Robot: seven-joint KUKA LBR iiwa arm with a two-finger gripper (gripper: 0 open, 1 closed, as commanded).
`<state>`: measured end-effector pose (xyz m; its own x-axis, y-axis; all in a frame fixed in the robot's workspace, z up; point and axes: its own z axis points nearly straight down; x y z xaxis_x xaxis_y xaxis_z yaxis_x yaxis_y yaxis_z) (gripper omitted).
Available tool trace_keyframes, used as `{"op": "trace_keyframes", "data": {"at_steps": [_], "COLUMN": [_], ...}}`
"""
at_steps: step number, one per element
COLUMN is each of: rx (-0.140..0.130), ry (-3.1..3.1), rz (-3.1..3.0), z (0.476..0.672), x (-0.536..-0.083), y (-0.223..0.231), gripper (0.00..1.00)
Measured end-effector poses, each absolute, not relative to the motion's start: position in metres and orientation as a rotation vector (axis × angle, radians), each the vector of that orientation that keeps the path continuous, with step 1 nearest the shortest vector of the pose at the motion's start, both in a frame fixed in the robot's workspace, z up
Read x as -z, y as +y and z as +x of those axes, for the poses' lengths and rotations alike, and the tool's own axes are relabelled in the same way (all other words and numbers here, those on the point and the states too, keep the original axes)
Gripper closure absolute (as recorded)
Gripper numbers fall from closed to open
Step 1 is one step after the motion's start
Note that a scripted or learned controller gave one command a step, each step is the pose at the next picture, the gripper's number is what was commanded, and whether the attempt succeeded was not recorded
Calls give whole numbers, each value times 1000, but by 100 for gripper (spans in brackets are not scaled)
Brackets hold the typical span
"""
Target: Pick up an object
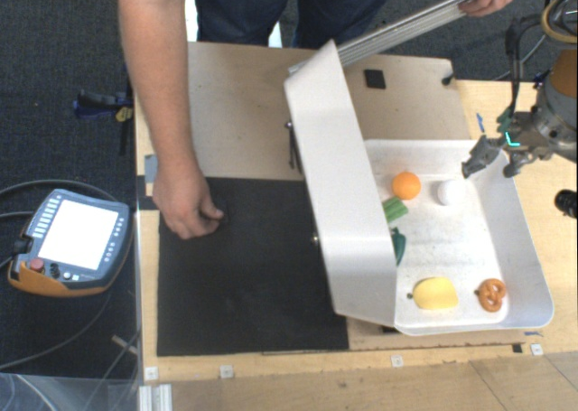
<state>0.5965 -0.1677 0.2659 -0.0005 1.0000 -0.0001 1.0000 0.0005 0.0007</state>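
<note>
End effector hung over far right rim of right bin; two dark fingers spread apart, nothing between them. Bin smooth white plastic, shallow. Inside: small white ball nearest end effector, round orange ball, green pieces, rounded yellow lemon-like object, brown pretzel shape. Left bin stood tilted on edge. Person's hand rested on black mat on counter.

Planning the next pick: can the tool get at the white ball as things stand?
Probably yes. The tool hangs at the bin's far right edge, close to the white ball, which lies in the open beside the orange ball with nothing over it.
</note>
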Motion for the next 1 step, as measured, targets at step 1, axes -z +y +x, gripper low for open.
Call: {"op": "trace_keyframes", "data": {"at_steps": [1], "rx": [-1], "ry": [2222], "rz": [2221], "z": [597], "x": [-266], "y": [-168], "gripper": [0]}}
